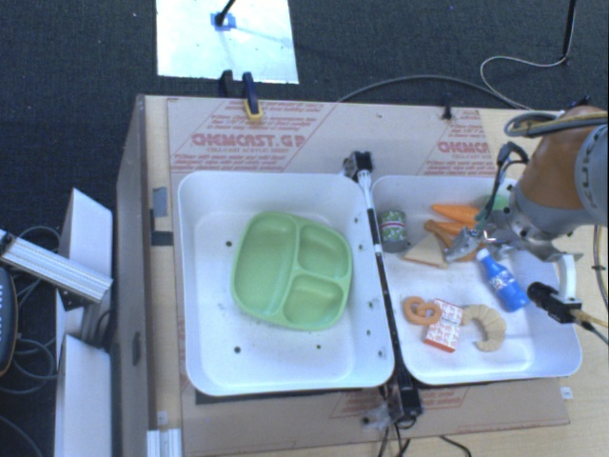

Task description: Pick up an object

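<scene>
Bench inventory, for you, operator. Left shallow white bin (205,350): one pale green plastic divided plate (292,269) with three compartments, lying flat near the bin's middle. Right shallow white bin (552,355): one small dark can with a green label (393,227), upright near the divider; one tan sandwich-shaped wedge (423,251), just beside the can; orange carrot-like pieces (455,215) at the bin's far side, touching or overlapping the wedge's far edge; one blue plastic bottle with a white cap (500,283), lying tilted; one orange pretzel-shaped toy (419,309); one small red-and-white box (444,330), touching the pretzel; one beige croissant-shaped toy (489,324), just beside the box. Arm: you see the grey arm with its orange band (557,174) over the right bin; the two-finger gripper (463,248) sits low between the carrots and the bottle's cap end; whether it is released, clenched or grasping anything, you cannot tell from this view.
</scene>
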Robot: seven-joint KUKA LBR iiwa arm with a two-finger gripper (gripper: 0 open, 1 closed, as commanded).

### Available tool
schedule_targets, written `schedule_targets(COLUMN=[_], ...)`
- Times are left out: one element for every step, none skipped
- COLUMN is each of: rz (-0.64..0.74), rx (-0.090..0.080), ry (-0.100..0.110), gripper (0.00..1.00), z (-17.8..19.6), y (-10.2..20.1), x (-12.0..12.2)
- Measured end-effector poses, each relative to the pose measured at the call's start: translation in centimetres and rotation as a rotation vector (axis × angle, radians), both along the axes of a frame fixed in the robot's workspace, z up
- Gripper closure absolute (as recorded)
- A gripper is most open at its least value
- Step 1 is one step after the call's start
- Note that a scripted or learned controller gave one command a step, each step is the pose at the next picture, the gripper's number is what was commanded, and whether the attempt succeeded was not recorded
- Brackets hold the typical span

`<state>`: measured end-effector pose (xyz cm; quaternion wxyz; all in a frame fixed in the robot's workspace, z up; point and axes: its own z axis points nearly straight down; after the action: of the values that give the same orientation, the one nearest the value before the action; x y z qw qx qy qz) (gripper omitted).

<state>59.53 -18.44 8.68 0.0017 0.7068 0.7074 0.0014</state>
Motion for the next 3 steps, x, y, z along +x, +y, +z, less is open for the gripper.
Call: schedule_targets(rz=[0.003, 0.0, 0.002], rx=[0.004, 0.0, 0.001], ry=[0.025, 0.004, 0.004], gripper=[0.0, 0.0, 0.0], z=[-0.4, -0.2, -0.2], y=[-1.1, -0.6, 2.2], x=[7.0, 5.9, 3.2])
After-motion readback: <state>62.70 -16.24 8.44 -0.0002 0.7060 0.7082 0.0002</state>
